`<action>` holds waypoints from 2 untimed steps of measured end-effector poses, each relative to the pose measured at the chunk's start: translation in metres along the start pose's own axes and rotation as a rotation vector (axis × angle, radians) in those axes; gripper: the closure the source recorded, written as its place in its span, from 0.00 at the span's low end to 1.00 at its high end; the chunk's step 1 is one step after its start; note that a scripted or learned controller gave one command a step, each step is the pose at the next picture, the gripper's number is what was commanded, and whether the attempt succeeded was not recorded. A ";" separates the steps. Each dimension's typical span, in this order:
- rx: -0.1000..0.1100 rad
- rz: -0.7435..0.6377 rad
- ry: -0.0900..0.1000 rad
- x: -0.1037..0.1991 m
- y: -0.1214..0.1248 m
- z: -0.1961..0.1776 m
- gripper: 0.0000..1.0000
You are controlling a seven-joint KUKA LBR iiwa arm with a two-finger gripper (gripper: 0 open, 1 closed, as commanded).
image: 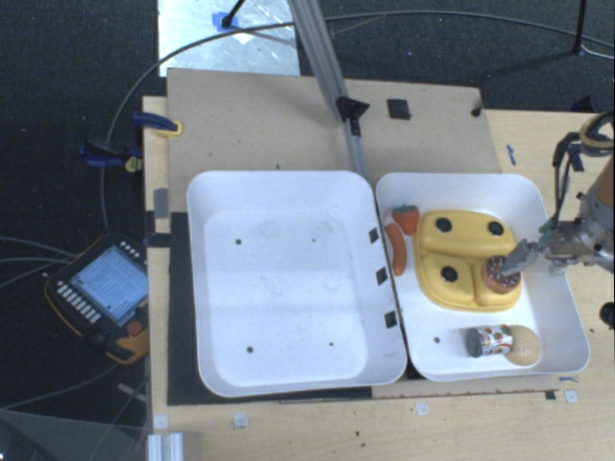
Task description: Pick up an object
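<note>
At the far left of the frame we see a handheld control pendant (99,296) lying off the bench. Moving right, the left bin (288,195) comes next. The right bin (553,209) holds the candidates: a toy carrot (405,219) at its upper left, an orange sausage-shaped piece (396,250) just below it, a large yellow moulded toy (465,257) in the middle, and a small can (489,341) beside a tan ball (523,345) near the lower edge. The gripper (509,269) reaches in from the right, its tip over the yellow toy's right end near a dark round piece (497,274). We cannot tell its state, and nothing looks lifted, so we judge the pick not yet done.
</note>
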State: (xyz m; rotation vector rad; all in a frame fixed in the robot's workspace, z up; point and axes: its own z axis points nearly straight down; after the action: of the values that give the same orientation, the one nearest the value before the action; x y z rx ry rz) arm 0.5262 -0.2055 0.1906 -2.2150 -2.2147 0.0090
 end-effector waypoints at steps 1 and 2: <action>-0.011 -0.004 -0.003 0.001 0.003 -0.006 0.00; -0.009 -0.002 -0.002 0.002 0.002 0.056 0.00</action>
State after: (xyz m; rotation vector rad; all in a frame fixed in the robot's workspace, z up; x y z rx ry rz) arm 0.5274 -0.2037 0.1346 -2.2180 -2.2220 0.0013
